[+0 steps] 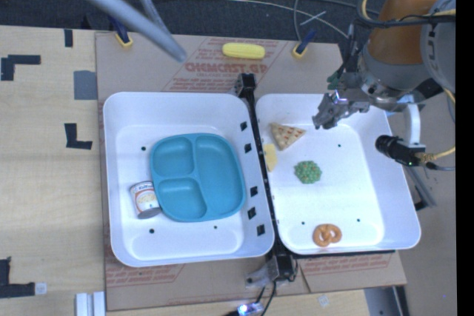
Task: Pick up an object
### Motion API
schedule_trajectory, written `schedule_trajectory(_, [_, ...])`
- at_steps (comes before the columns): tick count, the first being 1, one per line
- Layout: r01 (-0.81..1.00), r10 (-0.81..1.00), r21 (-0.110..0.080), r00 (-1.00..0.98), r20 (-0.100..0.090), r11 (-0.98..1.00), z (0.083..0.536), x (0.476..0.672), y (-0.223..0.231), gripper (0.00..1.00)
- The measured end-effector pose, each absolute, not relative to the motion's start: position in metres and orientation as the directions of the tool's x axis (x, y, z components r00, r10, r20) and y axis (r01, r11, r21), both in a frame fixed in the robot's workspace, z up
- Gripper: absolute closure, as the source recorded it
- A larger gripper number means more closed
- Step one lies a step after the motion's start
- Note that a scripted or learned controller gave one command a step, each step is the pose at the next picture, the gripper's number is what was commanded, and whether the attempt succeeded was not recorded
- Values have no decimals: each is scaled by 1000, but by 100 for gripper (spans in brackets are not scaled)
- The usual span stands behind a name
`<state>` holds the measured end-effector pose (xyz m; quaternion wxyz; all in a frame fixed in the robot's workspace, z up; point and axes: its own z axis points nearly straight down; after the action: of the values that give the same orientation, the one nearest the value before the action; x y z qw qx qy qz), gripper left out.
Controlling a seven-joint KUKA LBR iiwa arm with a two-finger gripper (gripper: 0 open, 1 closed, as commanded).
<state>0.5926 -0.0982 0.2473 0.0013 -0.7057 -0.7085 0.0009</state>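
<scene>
Tan triangular pizza slice (286, 135) lies just beside the pincer (324, 120), whose grip state I cannot tell.

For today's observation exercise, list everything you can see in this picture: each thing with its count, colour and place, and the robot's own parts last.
Bins: two, white, side by side on the bench.
Divided tray: one, blue, left bin.
Small can: one, white with orange label, left bin, beside the tray.
Pizza slice: one, tan, right bin, far end.
Yellow piece: one, right bin's left wall.
Green ball: one, right bin, middle.
Pretzel: one, orange-brown, right bin, near end.
Yellow item: one, on cardboard beyond the bins.
Gripper: one, grey, above right bin's far end.
</scene>
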Motion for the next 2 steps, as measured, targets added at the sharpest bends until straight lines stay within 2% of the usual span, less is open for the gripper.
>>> schedule_trajectory(1, [1000,1000,-2,-5,0,5,247,592,-52,100])
schedule_trajectory(2, [1000,1000,-3,-5,1,5,249,577,-5,100])
